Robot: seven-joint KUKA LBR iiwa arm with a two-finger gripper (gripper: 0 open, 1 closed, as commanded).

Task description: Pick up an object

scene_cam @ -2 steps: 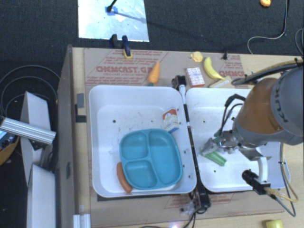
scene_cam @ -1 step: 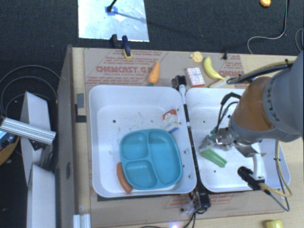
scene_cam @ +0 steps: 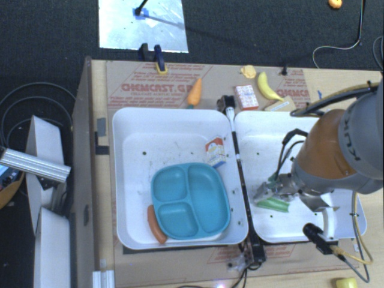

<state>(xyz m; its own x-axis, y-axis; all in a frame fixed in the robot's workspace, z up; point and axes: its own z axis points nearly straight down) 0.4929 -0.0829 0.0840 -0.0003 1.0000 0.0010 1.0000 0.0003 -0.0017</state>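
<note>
A dark carpeted floor surrounds a bench (scene_cam: 180, 83) topped with printed brown cardboard, seen from above at a slant. A shiny metal sheet (scene_cam: 143, 15) lies on the floor beyond the bench's far edge, and a small orange ball (scene_cam: 335, 2) sits far off toward the upper right.

Two shallow white bins stand side by side on the cardboard, touching along a black strip between them. The left bin (scene_cam: 129, 161) serves as the landmark. Inside it, a blue divided tray (scene_cam: 189, 200) with three compartments fills the near half; the compartments look bare. An orange sausage-shaped piece (scene_cam: 156, 224) lies against the tray's left edge, near the bin's front wall. A small red-and-white packet (scene_cam: 215, 150) rests just beyond the tray's far right corner.

Beyond the left bin's far rim, on the cardboard, lie a carrot (scene_cam: 194, 92), a small red-and-white box (scene_cam: 246, 97) and a banana (scene_cam: 266, 86).

To the right of the left bin stands the right bin (scene_cam: 264, 137). The grey arm with its orange band (scene_cam: 324, 149) hangs over it. The gripper (scene_cam: 268, 190) is low in this bin, close to the dividing wall, right above a green object (scene_cam: 275, 204) lying on the bin floor. Whether the gripper is clenched or released cannot be told, nor whether it touches the green object.
</note>
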